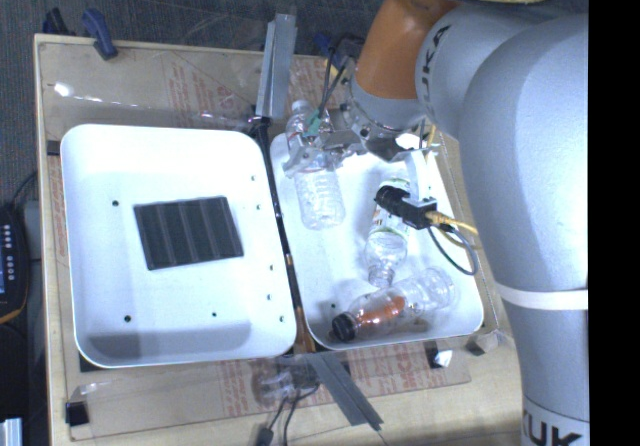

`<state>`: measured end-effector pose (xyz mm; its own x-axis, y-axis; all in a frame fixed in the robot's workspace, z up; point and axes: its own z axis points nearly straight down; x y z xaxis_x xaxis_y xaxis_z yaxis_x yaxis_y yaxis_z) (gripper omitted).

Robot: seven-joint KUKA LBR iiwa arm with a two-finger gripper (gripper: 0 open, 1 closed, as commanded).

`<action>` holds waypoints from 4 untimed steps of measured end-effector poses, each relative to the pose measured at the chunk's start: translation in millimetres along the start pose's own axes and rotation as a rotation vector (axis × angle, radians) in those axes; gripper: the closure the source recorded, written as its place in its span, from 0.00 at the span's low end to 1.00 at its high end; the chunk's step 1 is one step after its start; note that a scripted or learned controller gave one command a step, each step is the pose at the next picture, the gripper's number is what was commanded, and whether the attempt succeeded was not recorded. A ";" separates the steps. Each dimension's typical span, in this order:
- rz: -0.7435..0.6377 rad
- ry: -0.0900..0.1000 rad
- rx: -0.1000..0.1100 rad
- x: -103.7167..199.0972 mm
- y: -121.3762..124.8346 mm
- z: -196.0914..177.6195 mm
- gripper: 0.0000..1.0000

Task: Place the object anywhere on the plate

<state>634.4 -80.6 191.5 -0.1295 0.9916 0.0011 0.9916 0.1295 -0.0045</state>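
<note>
The dark grey ridged plate [188, 232] lies flat in the left white bin [90, 164]. A clear plastic bottle [320, 196] stands out at the top left of the right bin [462, 309], neck pointing up and away. My gripper [318, 146] reaches in from the right and sits across the bottle's upper part. One metal finger shows on each side of the bottle, closed against it. The gripper is well to the right of the plate, past the wall between the bins.
More clear bottles [386, 246] lie in the right bin, along with a brown-filled bottle [372, 315] with a dark cap near its front edge. A black and yellow cable [420, 212] hangs from the wrist over that bin. The grey arm [520, 134] covers the bench's right side.
</note>
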 end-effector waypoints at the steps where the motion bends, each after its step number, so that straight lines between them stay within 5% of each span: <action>1: -0.120 -0.002 -0.004 53.4 -12.0 -49.8 1.00; 2: -0.142 -0.001 -0.001 115.3 -52.9 -51.9 1.00; 3: -0.552 -0.002 0.001 161.5 -46.5 1.4 1.00; 4: -0.713 -0.004 -0.003 141.5 7.7 -24.7 1.00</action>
<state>623.8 60.8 216.3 -0.7463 0.6656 -0.0007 0.6656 0.7463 -0.0008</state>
